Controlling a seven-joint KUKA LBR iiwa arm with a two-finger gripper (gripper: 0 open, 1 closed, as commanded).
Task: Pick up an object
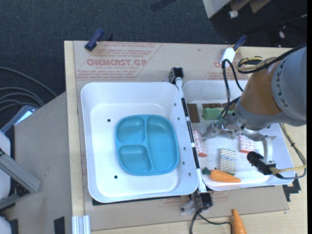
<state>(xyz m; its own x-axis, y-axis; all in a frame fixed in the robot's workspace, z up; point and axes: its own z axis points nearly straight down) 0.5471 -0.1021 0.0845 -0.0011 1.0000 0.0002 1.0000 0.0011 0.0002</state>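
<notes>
My gripper (218,128) hangs low in the right bin (209,87), near its middle, and the grey arm with its orange band covers the bin's right side. Just behind the gripper lies a green block (211,113), with a brown flat piece (193,112) to its left. A pale speckled block (227,159) sits in front of the gripper. An orange carrot (224,177) lies along the bin's front wall. To the right of the gripper is a red-and-white packet (246,143). Nothing can be seen held in the gripper.
The left bin (97,106) holds a blue divided plate (146,144). A small red-and-white packet (199,145) lies against the divider between the bins. Another orange object (237,222) sits on the bench in front of the right bin.
</notes>
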